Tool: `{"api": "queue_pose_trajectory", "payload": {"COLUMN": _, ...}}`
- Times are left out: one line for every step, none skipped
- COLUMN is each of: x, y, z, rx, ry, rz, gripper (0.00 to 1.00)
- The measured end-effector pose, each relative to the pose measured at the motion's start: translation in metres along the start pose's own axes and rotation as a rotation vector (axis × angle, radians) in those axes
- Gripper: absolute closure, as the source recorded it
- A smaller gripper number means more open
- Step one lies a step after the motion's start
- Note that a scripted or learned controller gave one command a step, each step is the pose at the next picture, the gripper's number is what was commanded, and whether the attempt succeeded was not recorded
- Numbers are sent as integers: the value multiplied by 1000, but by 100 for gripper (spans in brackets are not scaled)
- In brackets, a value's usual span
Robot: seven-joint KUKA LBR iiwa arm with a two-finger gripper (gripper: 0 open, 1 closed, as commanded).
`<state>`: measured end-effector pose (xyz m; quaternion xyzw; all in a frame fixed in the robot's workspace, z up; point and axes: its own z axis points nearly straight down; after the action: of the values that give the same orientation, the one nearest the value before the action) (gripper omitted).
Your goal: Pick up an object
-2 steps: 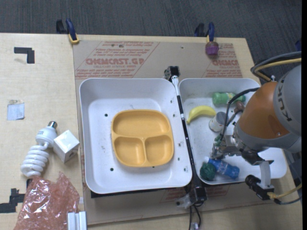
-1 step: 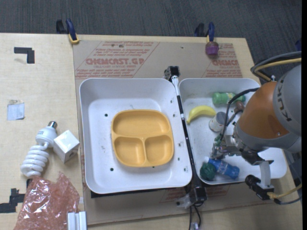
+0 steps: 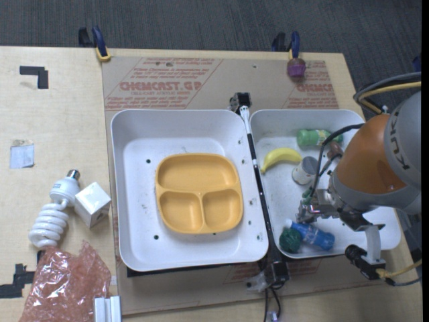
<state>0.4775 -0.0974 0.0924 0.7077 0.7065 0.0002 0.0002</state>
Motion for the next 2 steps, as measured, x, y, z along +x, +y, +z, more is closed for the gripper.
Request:
{"api": "queue_pose_trajectory", "payload": {"x": 4, "y": 0, "z": 0, "rx": -1, "ry": 0, "rz": -1, "gripper": 0}}
{"api": "queue_pose_trajectory", "payload": {"x": 5, "y": 1, "z": 0, "rx": -1, "ry": 0, "rz": 0, "gripper": 0}}
